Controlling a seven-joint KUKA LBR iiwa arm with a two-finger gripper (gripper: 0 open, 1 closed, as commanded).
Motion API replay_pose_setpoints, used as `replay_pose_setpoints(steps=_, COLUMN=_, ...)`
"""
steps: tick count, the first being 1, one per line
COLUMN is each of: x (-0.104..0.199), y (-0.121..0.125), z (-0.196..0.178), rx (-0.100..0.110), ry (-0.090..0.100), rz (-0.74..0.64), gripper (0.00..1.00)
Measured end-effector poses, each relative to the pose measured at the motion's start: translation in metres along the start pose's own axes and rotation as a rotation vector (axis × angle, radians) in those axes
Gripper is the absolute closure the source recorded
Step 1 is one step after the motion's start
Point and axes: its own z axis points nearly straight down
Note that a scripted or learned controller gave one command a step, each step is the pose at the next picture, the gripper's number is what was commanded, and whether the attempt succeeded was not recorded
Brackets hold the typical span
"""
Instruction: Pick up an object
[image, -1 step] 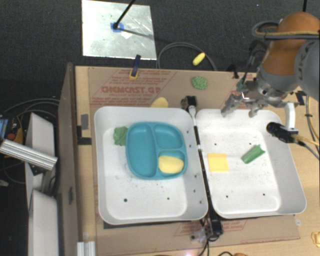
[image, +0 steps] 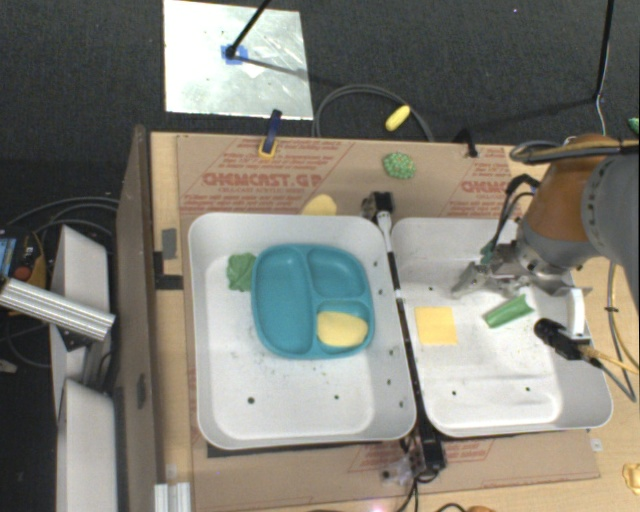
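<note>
My gripper (image: 497, 280) hangs over the back half of the right bin (image: 520, 400), open, with nothing between its fingers. A green stick-shaped piece (image: 508, 311) lies on the bin floor just in front of it, apart from it. A flat yellow square (image: 436, 325) rests on the floor of the same bin, to the gripper's front left. In the left bin (image: 230, 400) sits a blue divided plate (image: 290, 300) with a yellow lump (image: 341, 328) in its front right compartment. A green leafy piece (image: 240, 270) lies against the plate's left rim.
The divider between the two bins (image: 400, 320) runs just left of the yellow square. Behind the bins, on the cardboard, lie a green knobbly ball (image: 399, 165), a yellow piece (image: 320, 206) and another yellow piece (image: 397, 118). Cables trail at the back and at the right.
</note>
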Motion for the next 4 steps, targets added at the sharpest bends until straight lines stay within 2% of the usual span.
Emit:
replay_pose_setpoints(steps=1, x=-0.034, y=0.003, z=-0.082, rx=-0.016, ry=-0.004, rz=-0.003, gripper=0.0)
replay_pose_setpoints(steps=2, x=-0.02, y=-0.018, z=-0.007, rx=-0.013, ry=-0.002, rz=-0.006, gripper=0.0)
replay_pose_setpoints(steps=3, x=-0.044, y=-0.023, z=-0.024, rx=-0.01, ry=-0.001, rz=-0.004, gripper=0.0)
replay_pose_setpoints(steps=4, x=0.003, y=-0.038, z=-0.011, rx=-0.018, ry=-0.006, rz=-0.011, gripper=0.0)
